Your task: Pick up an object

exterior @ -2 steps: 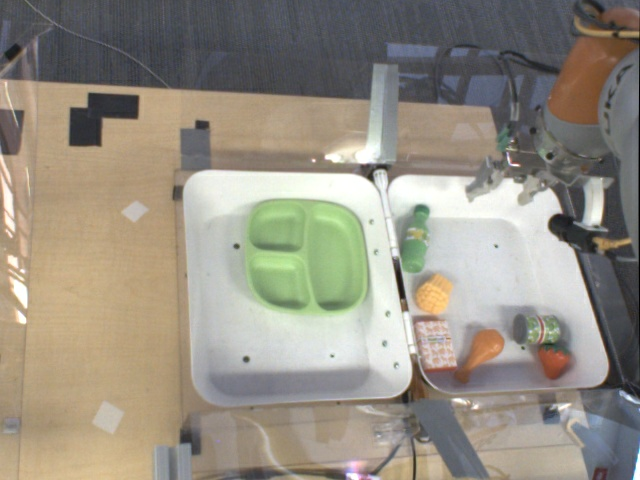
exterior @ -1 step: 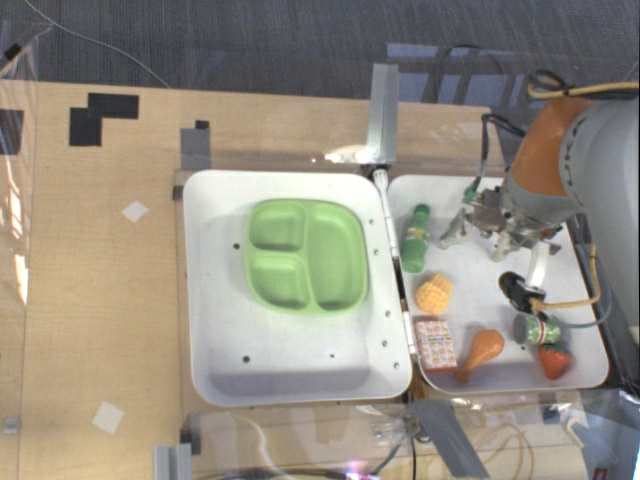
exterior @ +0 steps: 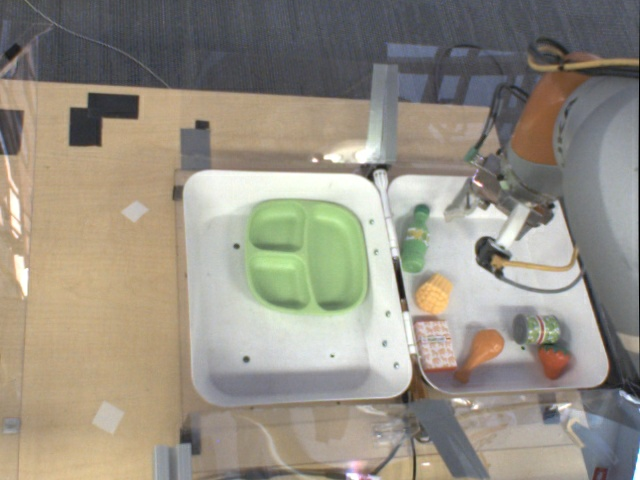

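Observation:
The right bin holds several small things. A green bottle lies along its left wall, with a yellow corn piece just below it. Nearer the front lie a red and white box and an orange drumstick. A small can and a red fruit sit at the front right. My gripper hangs over the back of this bin, to the right of the bottle and apart from every object. Nothing shows in its grasp.
The left bin holds a green divided plate near its middle. A metal post stands behind the wall between the two bins. The arm's grey body covers the right bin's far right side.

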You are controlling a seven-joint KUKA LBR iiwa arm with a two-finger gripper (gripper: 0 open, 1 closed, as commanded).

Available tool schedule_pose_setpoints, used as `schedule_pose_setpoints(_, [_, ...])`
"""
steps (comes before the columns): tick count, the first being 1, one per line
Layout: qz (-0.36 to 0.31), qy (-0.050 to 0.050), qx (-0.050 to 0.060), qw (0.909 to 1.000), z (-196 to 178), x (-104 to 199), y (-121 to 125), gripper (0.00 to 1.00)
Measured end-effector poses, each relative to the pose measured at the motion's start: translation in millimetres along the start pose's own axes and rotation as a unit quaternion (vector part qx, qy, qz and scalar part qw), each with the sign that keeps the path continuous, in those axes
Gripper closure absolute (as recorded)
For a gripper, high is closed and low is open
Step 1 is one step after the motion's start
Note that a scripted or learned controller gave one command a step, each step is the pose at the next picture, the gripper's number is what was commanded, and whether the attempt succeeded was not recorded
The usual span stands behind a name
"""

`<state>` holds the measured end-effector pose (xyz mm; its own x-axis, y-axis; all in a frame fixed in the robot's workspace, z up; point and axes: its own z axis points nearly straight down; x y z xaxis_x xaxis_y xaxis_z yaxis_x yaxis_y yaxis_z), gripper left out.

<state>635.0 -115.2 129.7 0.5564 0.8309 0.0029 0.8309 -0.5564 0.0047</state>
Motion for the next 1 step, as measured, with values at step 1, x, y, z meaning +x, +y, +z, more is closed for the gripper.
schedule_pose_setpoints(1, [0.088, 0.0, 0.001, 0.9961, -16.3, 39.7, 15.7, 0.0])
